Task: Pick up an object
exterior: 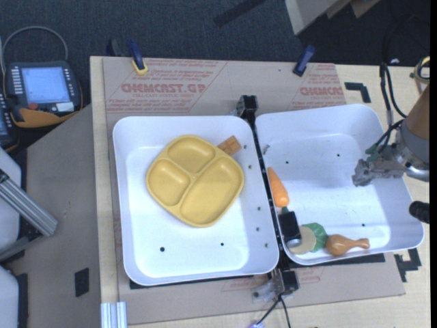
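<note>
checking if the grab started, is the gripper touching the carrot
Apart. The camera view shows the gripper at the right bin's far right side, with bare white floor between it and the carrot.

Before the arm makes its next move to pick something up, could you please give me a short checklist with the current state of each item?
1. Gripper carries nothing: cannot tell; no object is seen at it.
2. Gripper over the right white bin: ok, near its right wall.
3. Gripper above a target: not ok; the orange carrot-shaped toy, black block, green and tan round piece and brown drumstick toy lie away from it, at the bin's left and front.
4. Targets separated: not ok; the front three crowd together.
5. Yellow divided plate in the left bin: ok, out of the way.
</note>
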Controlling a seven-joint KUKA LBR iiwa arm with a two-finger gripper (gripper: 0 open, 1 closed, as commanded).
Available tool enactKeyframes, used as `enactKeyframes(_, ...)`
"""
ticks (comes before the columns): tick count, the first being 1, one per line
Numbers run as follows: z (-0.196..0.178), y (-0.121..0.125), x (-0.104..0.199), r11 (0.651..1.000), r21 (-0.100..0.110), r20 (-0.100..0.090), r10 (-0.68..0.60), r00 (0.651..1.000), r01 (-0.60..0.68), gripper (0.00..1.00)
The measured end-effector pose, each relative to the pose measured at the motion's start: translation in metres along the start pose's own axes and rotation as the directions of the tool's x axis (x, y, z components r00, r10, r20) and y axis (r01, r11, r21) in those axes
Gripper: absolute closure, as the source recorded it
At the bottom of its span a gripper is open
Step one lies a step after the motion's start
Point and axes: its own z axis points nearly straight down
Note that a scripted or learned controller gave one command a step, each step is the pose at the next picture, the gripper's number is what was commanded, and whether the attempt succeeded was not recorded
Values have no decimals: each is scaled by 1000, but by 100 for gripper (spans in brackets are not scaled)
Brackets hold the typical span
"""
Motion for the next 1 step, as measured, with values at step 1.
enactKeyframes(1, -50, 1, 0, 1000, 5, -1, 1, 1000, -1, 100)
